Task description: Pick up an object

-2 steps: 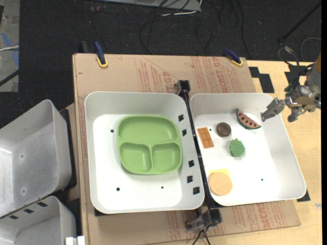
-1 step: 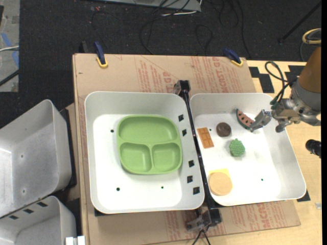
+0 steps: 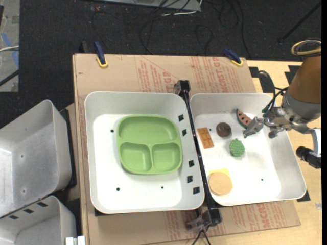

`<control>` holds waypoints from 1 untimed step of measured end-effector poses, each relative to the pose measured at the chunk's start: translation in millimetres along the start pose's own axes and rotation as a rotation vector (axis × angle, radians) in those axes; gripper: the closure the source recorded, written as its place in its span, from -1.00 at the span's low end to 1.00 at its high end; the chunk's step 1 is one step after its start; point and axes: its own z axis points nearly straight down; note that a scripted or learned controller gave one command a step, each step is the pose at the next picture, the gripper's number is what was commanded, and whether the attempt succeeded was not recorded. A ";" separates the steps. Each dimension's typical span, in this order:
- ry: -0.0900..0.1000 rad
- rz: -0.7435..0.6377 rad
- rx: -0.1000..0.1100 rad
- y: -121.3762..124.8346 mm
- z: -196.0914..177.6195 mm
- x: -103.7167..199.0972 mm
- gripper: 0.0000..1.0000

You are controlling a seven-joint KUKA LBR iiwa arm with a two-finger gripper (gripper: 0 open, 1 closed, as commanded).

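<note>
Gripper [image 3: 254, 128] over right bin [image 3: 276, 188], grip state unclear, just beside watermelon slice [image 3: 243, 119], above green ball [image 3: 236, 148]

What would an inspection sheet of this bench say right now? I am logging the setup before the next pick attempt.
Surface: cardboard-covered bench bearing a left bin and a right bin, side by side.
Job's things: in the right bin, a watermelon-slice toy, dark round piece, orange flat bar, green bumpy ball, tan disc, all apart.
Clutter: green divided plate in the left bin.
Grippers: gripper low over the right bin, beside the watermelon slice; jaws' state unclear.
Cables: black cables on the floor behind the bench.
Surroundings: two spare white bins at the left.
</note>
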 end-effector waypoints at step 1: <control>0.000 0.001 -0.001 -0.2 53.3 0.9 -1.00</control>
